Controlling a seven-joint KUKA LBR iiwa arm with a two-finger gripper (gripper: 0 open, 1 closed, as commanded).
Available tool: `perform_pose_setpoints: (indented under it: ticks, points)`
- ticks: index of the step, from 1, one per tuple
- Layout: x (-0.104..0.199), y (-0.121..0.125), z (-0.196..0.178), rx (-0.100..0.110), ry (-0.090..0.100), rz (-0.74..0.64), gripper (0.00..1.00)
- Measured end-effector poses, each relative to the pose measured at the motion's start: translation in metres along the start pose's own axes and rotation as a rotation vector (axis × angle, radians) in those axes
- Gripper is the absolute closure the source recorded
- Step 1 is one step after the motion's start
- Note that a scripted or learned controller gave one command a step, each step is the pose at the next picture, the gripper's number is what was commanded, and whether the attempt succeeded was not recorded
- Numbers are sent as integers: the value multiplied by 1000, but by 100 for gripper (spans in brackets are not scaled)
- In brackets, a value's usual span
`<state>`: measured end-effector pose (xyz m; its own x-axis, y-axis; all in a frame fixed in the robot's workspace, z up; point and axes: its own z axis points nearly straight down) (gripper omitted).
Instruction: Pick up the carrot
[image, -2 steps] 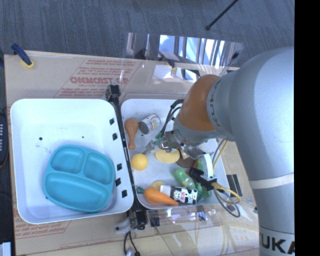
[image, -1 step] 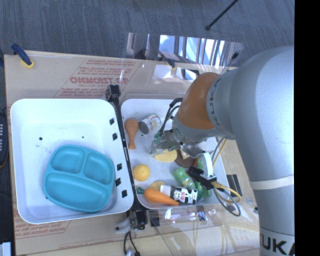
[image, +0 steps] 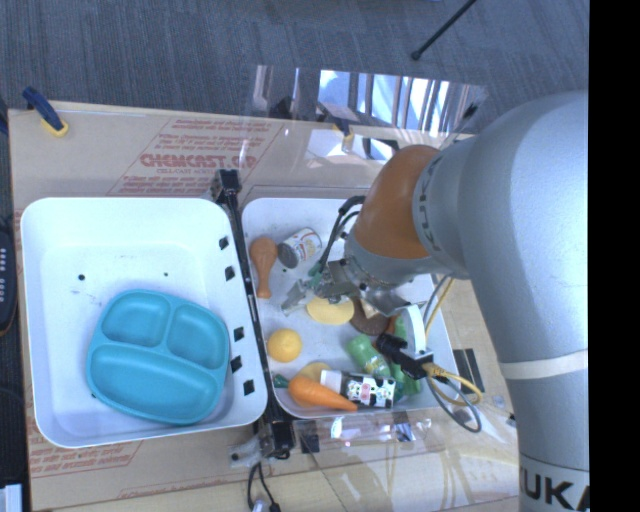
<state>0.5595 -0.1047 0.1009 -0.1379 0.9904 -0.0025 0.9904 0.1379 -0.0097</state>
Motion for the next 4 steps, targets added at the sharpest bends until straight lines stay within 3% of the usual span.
perform_pose_setpoints:
  ticks: [1, 2, 3, 4]
  points:
    - [3, -55, 11, -2, 5, -241, 0]
    - [16, -76, 8, -19, -3, -94, 0]
    - [18, -77, 8, -19, -2, -128, 0]
    - [19, -78, -1, -12, 0, -139, 100]
